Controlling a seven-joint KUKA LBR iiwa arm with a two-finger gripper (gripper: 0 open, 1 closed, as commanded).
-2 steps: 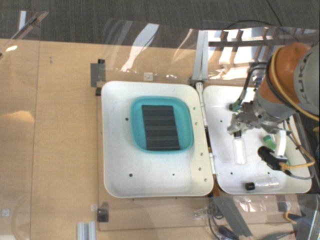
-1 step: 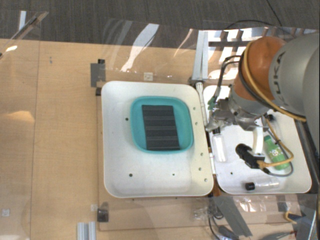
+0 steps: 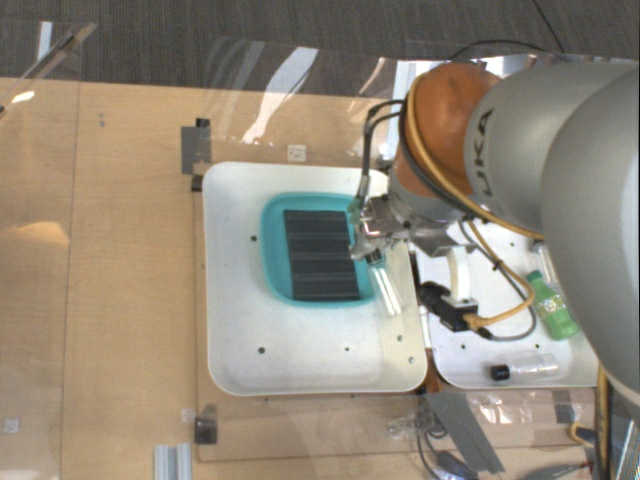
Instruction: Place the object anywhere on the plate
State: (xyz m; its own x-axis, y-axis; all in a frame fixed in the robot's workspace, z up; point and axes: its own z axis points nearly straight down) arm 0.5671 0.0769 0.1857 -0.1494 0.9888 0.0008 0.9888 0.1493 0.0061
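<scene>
A teal plate (image 3: 272,258) with a dark ridged centre lies in the left white bin (image 3: 300,363), toward its back. My gripper (image 3: 368,243) hangs over the plate's right edge, under the grey wrist with its orange band. A pale, translucent slim piece (image 3: 386,292) slants down from the gripper over the bin floor just right of the plate; I cannot tell whether it is a held object or part of the gripper. In the right bin (image 3: 470,373) lie a green bottle-like object (image 3: 552,306) and a clear tube with a black cap (image 3: 522,369).
The arm's big grey body covers most of the right bin and its back edge. The low wall between the two bins runs just right of the gripper. Black clamps sit at the left bin's back-left and front-left corners.
</scene>
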